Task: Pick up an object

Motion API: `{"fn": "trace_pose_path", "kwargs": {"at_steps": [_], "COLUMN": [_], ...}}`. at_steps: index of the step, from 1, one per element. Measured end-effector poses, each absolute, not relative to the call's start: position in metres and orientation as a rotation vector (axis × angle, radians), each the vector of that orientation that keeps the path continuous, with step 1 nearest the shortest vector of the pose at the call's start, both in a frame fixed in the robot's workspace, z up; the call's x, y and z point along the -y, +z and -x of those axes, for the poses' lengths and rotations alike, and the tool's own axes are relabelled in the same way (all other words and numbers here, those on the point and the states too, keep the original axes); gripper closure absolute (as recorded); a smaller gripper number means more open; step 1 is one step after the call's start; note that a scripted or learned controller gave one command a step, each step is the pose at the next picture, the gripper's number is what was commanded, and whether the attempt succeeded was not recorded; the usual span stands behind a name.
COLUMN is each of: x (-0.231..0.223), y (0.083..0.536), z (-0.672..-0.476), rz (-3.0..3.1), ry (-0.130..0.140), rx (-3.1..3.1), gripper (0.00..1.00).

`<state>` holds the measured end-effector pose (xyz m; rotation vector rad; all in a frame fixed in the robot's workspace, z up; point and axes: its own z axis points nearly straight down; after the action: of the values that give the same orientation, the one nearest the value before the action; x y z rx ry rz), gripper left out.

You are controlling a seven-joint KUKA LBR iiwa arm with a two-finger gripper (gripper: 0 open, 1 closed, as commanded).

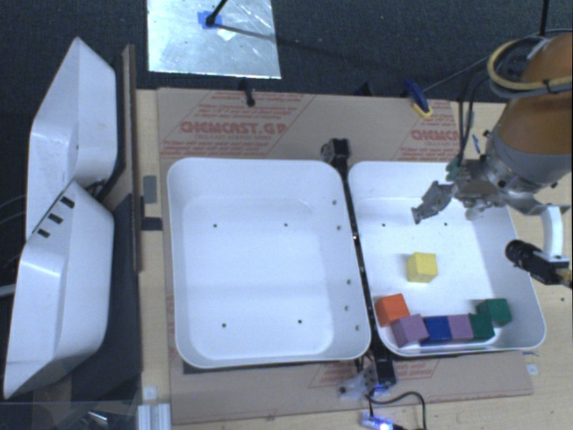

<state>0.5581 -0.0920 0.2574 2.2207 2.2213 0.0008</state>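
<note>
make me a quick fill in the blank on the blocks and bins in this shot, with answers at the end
1. The yellow block sits alone in the ______ bin.
2. The orange block lies at the ______ end of the row of blocks along that bin's near wall.
3. The block touching the blue block on its left is ______.
4. The green block lies in the right bin's near-______ corner.

Missing words: right; left; purple; right

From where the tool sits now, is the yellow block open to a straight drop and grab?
Probably yes. The yellow block stands alone on the right bin's floor, apart from the row of blocks along the near wall. The tool hovers just above it in the view, nothing between them.
</note>
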Motion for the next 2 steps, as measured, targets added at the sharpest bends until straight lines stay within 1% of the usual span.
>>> {"fn": "trace_pose_path", "kwargs": {"at_steps": [1,2], "x": [0.075,0.109], "y": [0.183,0.082], "z": [-0.568,-0.597], "rz": [-2.292,-2.228], "ry": [-0.006,-0.009], "rx": [-2.155,-2.224], "gripper": [0.00,0.00]}}
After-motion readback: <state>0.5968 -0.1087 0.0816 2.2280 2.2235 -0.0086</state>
